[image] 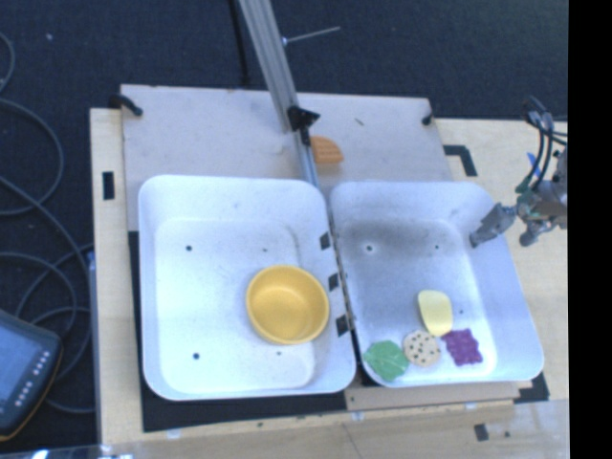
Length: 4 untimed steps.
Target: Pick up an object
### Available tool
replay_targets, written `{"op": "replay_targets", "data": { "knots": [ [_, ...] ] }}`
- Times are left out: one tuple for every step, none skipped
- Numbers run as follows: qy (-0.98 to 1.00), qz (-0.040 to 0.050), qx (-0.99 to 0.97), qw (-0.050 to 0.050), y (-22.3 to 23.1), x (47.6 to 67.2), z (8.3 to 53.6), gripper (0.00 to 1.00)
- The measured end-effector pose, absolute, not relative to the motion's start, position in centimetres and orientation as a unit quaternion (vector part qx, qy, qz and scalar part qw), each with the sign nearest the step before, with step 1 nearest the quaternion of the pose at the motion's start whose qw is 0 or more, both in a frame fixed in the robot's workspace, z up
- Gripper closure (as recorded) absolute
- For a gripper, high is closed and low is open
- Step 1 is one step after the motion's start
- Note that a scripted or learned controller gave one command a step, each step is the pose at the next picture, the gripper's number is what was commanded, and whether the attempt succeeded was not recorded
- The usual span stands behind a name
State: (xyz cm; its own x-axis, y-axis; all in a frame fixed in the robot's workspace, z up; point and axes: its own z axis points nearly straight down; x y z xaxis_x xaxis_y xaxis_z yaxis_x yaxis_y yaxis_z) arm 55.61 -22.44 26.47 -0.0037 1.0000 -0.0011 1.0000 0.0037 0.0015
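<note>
My gripper hangs over the right rim of the right bin, its two fingers spread apart with nothing between them. Low in that bin lie a pale yellow piece, a speckled cookie, a green round piece and a purple bunch. All of them are well below and left of the gripper. A yellow bowl sits upright in the left bin.
An orange object rests on the board behind the bins. A slanted metal rail runs from the top down to the seam between the bins. A tablet lies off the bench at the lower left.
</note>
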Motion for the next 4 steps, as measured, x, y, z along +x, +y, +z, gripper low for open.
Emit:
{"op": "replay_targets", "data": {
  "knots": [
    [0.709,0.0000,0.706,0.001,-22.4,55.6,26.5,0.00],
    [0.707,-0.0015,0.707,-0.001,-22.5,54.9,22.0,0.00],
    [0.707,-0.0018,0.707,-0.001,-22.3,55.7,16.2,0.00],
    [0.708,-0.0014,0.706,-0.001,-21.5,56.0,11.3,0.00]
  ]
}}
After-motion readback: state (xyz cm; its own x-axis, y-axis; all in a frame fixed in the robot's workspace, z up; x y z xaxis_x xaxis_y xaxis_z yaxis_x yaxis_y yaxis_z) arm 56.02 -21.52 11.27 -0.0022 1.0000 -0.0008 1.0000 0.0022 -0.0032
